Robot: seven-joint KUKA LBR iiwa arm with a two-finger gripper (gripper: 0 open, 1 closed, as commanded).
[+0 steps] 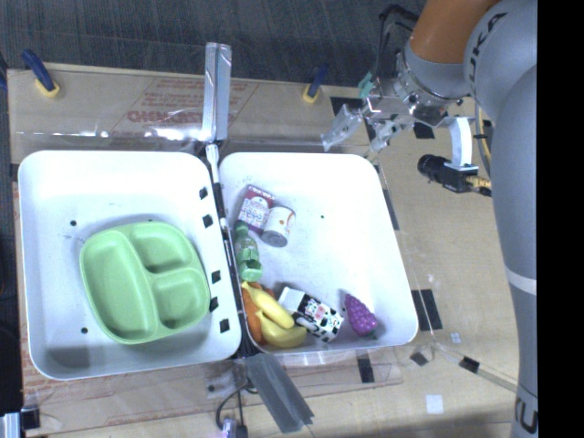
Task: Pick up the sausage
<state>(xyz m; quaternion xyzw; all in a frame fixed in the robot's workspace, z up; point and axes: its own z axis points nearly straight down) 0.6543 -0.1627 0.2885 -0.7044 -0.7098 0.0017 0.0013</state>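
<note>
While the gripper (358, 137) hangs over the back rim of the right bin (388, 235), its jaws stand apart with nothing between them, so the pick is not yet begun. The sausage is hard to make out; my best guess is the orange-brown piece (250, 310) against the left wall of that bin, at the near corner, partly covered by the banana (276, 320). I cannot be sure of it.

If that is right, the arm (474, 44) has to cross the whole bin towards the near left corner. The jaws should probably close along the wall, not across it, so that one finger does not strike the bin's side. They should come down on the bare end of the piece, clear of the banana, or the grip may take both or slip off.

The right bin also holds a pink and white packet (256, 205) touching a small can (279, 225), and a green bottle (246, 254) lying by the left wall. A black-and-white spotted carton (316, 316) lies just beside the banana, and a purple bunch of grapes (362, 315) is near the front. The left bin (46, 199) holds a green divided plate (146, 281).
</note>
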